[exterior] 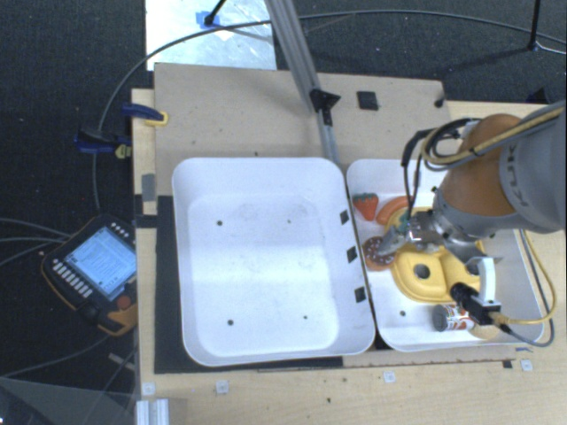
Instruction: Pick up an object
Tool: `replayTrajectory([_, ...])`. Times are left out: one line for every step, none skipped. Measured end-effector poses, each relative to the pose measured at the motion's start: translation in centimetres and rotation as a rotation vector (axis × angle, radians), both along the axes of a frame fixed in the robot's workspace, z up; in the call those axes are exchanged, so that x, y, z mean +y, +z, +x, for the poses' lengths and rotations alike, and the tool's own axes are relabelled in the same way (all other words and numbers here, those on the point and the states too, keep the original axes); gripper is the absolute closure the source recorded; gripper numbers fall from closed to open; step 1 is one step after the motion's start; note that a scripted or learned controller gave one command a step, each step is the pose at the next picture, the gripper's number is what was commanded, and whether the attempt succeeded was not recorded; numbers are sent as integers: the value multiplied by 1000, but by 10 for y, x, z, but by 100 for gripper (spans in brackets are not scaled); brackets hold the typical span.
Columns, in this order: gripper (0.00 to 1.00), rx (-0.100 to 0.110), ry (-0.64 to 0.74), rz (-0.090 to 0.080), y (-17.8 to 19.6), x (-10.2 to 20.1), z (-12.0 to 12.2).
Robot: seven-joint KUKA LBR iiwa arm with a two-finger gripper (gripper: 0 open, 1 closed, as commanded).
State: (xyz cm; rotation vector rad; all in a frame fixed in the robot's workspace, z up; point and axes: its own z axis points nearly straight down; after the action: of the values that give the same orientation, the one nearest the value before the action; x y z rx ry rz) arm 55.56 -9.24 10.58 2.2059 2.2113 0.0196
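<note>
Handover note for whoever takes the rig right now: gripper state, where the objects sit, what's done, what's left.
Gripper: low over the right bin, by its left side; finger state not readable from this view, and nothing is seen held.
Objects, all in the right bin: strawberry-like red piece and orange piece at upper left; brown ring-shaped piece just below the gripper; yellow object in the middle; small can-like item near the front edge.
Left bin: nothing to report.
Done: arm is over the objects.
Left: grasp one object and lift it; no pick is confirmed yet.
</note>
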Motion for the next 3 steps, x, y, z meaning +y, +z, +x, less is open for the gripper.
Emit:
replayTrajectory([100, -2, 3, 5, 11, 2, 2])
replayTrajectory([100, 16, 0, 3, 62, -8, 1])
replayTrajectory([100, 14, 3, 3, 125, -2, 1])
